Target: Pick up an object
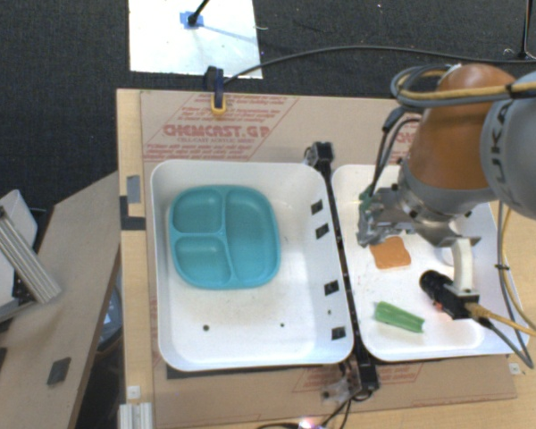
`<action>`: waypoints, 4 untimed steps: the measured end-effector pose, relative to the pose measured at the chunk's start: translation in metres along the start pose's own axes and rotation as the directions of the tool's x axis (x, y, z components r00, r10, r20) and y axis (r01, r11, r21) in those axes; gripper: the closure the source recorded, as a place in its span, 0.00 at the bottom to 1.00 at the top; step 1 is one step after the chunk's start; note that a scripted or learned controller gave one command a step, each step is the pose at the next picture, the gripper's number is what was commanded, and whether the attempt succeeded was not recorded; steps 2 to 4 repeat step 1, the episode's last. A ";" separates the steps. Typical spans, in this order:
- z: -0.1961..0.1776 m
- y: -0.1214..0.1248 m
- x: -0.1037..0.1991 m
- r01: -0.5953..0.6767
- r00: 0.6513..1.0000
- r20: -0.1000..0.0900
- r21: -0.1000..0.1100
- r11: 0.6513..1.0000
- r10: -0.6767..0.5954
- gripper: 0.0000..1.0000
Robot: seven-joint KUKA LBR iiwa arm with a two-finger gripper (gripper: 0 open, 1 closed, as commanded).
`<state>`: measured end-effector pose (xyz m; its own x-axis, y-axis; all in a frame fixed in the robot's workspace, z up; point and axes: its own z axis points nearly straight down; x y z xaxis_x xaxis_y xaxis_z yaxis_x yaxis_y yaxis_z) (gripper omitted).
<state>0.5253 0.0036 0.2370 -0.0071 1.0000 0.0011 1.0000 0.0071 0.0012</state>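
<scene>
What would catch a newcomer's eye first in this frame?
Probably the teal divided plate, lying alone in the left bin. Next, the bulky grey arm with its orange band, reaching in from the right and hanging over the right bin, its pincer low near that bin's left wall. Below the arm lie an orange sponge-like piece and a green object.

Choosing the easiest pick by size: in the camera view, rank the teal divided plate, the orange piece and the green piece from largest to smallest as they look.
1. Teal divided plate, by far the largest.
2. and 3. Orange piece and green piece look about alike: the orange one is squarer, the green one longer and thinner, so I won't rank them.
</scene>
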 end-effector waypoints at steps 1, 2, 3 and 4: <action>0.010 -0.009 0.055 0.000 1.000 0.000 0.000 1.000 0.000 1.00; 0.010 -0.009 0.055 0.000 1.000 0.000 0.000 1.000 0.000 1.00; 0.010 -0.009 0.055 0.000 1.000 0.000 0.000 1.000 0.000 1.00; 0.010 -0.009 0.055 0.000 1.000 0.000 0.000 1.000 0.000 1.00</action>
